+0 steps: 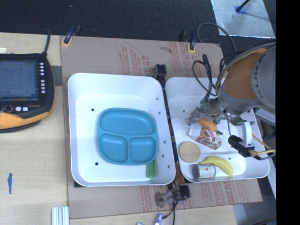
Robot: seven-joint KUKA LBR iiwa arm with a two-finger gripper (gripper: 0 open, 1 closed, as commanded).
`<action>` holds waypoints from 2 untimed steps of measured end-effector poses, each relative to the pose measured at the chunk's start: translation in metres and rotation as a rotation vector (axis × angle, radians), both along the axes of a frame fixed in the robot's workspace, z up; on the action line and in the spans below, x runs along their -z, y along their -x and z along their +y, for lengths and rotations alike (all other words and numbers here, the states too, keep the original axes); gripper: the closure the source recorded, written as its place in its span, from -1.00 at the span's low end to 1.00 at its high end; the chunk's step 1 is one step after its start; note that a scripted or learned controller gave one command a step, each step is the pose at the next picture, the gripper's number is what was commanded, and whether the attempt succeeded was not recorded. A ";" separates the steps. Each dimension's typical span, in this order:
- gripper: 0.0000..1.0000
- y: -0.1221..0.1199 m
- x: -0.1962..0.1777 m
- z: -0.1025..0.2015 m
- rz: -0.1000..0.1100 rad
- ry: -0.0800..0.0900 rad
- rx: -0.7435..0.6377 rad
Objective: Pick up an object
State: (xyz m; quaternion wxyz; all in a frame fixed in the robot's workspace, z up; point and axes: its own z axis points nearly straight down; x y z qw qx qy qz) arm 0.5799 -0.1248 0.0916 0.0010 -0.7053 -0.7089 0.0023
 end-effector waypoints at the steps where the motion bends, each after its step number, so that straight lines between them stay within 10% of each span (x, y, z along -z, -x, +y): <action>1: 1.00 0.000 -0.010 -0.001 0.001 0.001 -0.002; 2: 1.00 -0.071 -0.101 0.056 -0.003 -0.003 0.000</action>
